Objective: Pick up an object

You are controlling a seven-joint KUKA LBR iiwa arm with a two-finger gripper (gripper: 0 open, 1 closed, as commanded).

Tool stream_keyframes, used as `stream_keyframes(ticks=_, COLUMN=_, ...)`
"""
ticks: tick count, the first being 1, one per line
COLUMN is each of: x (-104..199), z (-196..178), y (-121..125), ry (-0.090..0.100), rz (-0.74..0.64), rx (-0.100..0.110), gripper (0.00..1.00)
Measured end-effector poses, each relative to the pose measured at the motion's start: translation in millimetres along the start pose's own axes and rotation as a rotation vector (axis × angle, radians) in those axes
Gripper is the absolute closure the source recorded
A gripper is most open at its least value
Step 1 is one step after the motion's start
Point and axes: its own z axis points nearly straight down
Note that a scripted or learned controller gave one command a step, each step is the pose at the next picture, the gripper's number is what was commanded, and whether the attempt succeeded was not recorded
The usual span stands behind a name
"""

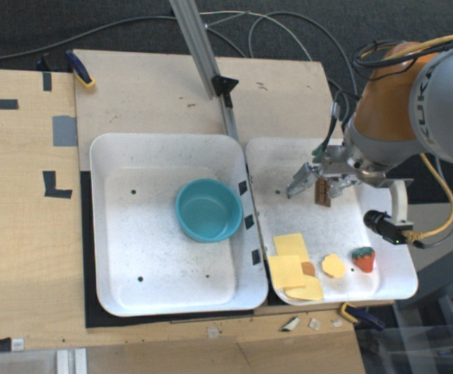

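The claw (310, 187) is seen spread wide and holding nothing above the right bin (273, 158). Yellow blocks (291, 265), a yellow disc (334, 266) and a red piece (364, 259) are gathered by that bin's near edge. A teal bowl (208, 209) is set in the left bin (125, 232).

Partial "KUK" lettering on grey arm (437, 104); no other legible text.

A teal bowl (208, 209) sits in a speckled white bin (117, 209); yellow pieces (292, 267), a red strawberry (363, 259), pale wood desk (15, 170), grey-and-orange arm (401, 107).
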Motion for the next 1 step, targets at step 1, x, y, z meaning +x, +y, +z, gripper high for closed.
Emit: stream_keyframes(ticks=1, x=-0.1, z=-0.1, y=0.0, ry=0.000, rz=0.000, rx=0.000, gripper=0.00)
